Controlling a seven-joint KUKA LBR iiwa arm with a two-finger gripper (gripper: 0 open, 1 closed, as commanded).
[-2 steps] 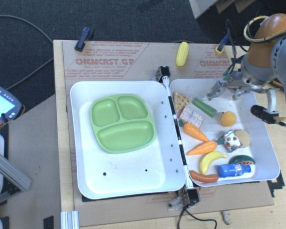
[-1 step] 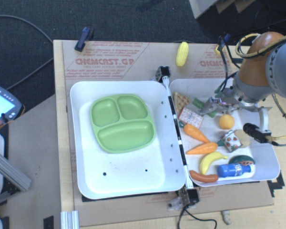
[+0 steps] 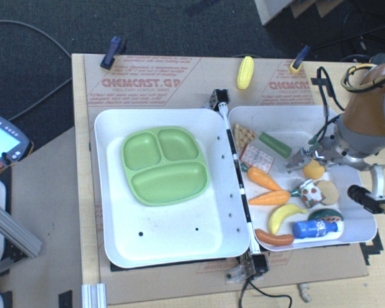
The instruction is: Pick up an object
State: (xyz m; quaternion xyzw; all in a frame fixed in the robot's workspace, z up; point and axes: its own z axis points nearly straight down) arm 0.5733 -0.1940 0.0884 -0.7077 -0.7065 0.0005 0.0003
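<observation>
Basically, gripper [image 3: 308, 161] low at right-centre frame beside small orange ball [image 3: 314, 169]; grip state unreadable. Risk: crowded right bin [image 3: 269, 117], ball could roll or carrots [image 3: 264, 178] get nudged.

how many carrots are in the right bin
2. One carrot lies near the middle of the right bin, slanting; the other carrot lies just below it, above the banana. More could be hidden under the arm.
</observation>
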